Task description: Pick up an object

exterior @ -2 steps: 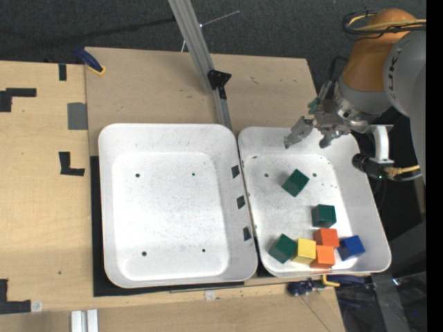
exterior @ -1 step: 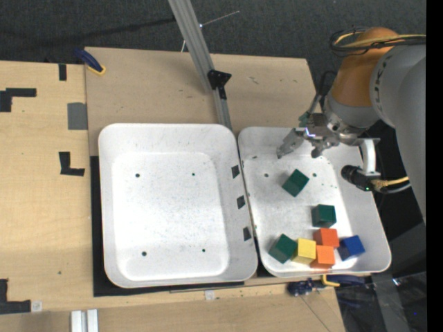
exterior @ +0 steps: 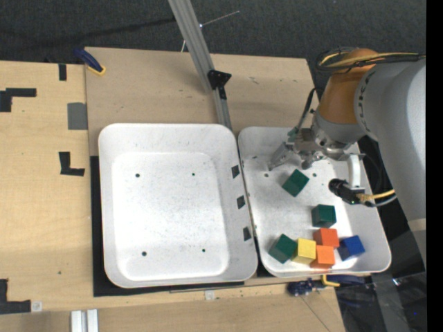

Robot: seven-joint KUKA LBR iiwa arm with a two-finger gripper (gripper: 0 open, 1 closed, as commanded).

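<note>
- Arm: grey KUKA arm with orange band, reaching in from 3 o'clock; wrist hangs over the upper part of the right-hand bin, presumably to work the blocks from above.
- Gripper: two-finger metal gripper, fingers spread apart and pointing down toward the bin floor; nothing between them. Judged to be posed for a descent, not a carry.
- Right-hand shallow white bin: holds every block, so the pick must be made here.
- Dark green cube, tilted on its corner: just at 6 o'clock of the gripper, lying alone and well apart from the others. Judged the likeliest target, since open floor lies around it for the fingers.
- Second dark green cube: at 4 o'clock of the tilted cube, near the cluster.
- Cluster at the bin's 5 o'clock corner, packed close and likely hard to straddle: green cube, yellow cube, two orange cubes, blue cube.
- Left-hand shallow white bin: at 9 o'clock of the right bin, touching it along one wall; probable drop place.
- Grey metal pole: slanting in from 12 o'clock, clear of the gripper.
- Task standing: judged not begun; no block lifted.
</note>
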